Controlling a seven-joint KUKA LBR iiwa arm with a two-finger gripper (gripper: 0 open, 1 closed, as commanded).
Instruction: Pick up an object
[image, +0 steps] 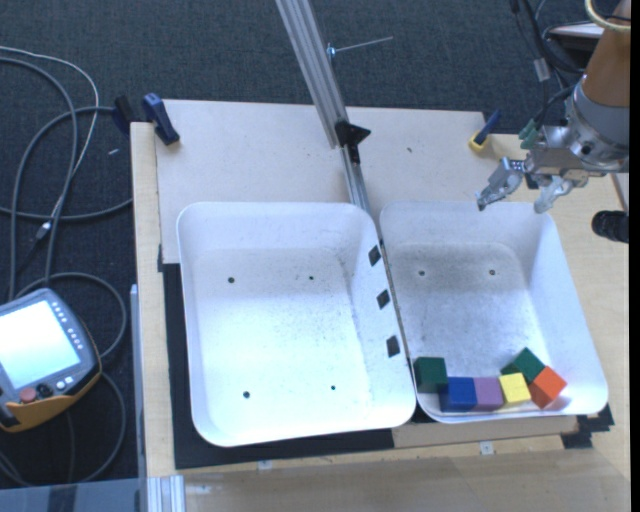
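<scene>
With its fingers spread wide and holding nothing, the gripper (518, 192) is hovering at the upper right, while the small blocks (487, 386), probably light, rigid and smooth-sided, are lying crowded along the right bin (560, 290)'s lower edge, likeliest gripped across opposite flat faces.

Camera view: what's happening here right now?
The gripper hangs open above the far rim of the right bin, holding nothing. All the blocks sit in a cluster at that bin's near edge: dark green, blue, purple, yellow, orange, and another green behind those. No pick has been made yet; the gripper is well short of the blocks.
</scene>
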